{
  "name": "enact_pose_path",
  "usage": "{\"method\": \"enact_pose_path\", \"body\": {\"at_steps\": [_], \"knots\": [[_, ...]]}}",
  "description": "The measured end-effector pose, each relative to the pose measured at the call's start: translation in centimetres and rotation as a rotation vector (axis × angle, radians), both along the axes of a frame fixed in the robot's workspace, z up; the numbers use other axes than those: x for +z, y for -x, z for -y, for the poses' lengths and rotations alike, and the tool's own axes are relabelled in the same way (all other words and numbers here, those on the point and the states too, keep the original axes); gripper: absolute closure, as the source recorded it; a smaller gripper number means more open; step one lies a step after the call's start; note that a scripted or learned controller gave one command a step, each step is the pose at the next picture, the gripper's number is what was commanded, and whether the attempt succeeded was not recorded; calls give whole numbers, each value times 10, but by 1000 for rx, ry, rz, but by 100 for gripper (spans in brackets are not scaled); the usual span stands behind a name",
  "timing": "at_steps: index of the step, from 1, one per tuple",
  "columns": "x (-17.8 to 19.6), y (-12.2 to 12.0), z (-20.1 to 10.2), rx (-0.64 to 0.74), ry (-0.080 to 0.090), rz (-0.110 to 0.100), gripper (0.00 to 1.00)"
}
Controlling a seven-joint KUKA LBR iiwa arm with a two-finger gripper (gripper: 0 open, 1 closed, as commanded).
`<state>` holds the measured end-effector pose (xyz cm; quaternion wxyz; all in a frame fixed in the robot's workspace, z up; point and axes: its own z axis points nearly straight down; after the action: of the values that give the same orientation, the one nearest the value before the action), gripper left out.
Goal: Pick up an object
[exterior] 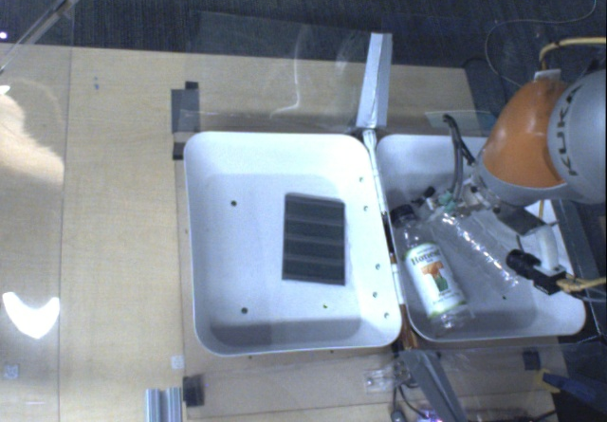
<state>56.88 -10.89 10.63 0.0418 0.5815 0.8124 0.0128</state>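
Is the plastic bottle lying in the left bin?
No, the plastic bottle lies on its side in the right bin, while the left bin holds a dark ribbed block.

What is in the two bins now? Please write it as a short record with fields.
left bin: holds one dark ribbed rectangular pad, lying flat near its middle
right bin: holds a clear plastic bottle with a white label, lying on its side by the left wall
arm: over the right bin, orange band visible
gripper: low in the right bin, beside the bottle; grasp cannot be told
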Motion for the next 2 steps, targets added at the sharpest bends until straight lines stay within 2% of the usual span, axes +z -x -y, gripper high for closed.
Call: {"method": "enact_pose_path", "body": {"at_steps": [1,2], "knots": [[-3,62,1,11,9,-14,0],[22,-40,-6,51,-25,-74,0]]}}
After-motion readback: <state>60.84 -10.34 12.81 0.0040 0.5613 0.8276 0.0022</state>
